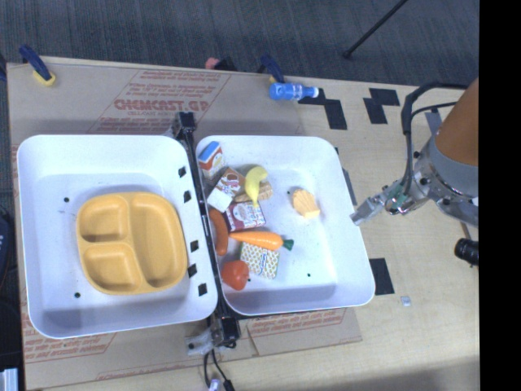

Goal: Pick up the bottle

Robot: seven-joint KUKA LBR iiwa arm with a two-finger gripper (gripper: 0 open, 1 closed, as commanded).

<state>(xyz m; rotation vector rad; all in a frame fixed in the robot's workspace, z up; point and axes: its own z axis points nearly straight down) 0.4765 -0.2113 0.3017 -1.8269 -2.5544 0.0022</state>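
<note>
1. The right bin [346, 218] is my landmark; it sits edge to edge with the left bin [32, 218] on brown cardboard.
2. The bottle [291, 92], blue with a pale cap end, lies on its side on the bench beyond the right bin's far rim, well apart from the bin's contents.
3. The gripper [364, 212] hangs just off the right bin's right rim, over the bench and tilted toward the bin. Nothing is between its fingers; how wide they stand I cannot tell from here.
4. The arm [456, 149] comes in to the right of that bin, orange at the picture's edge and grey below it.
5. Inside the right bin, bunched toward its left wall: a banana [256, 182], a carrot [259, 239], a tomato [234, 275], a small carton [210, 156] and some packets.
6. A corn piece [305, 203] lies alone near the bin's middle.
7. A yellow tray [130, 241] with compartments fills the middle of the left bin.
8. Blue clamps [36, 65] grip the cardboard's far edge, beyond both bins.
</note>
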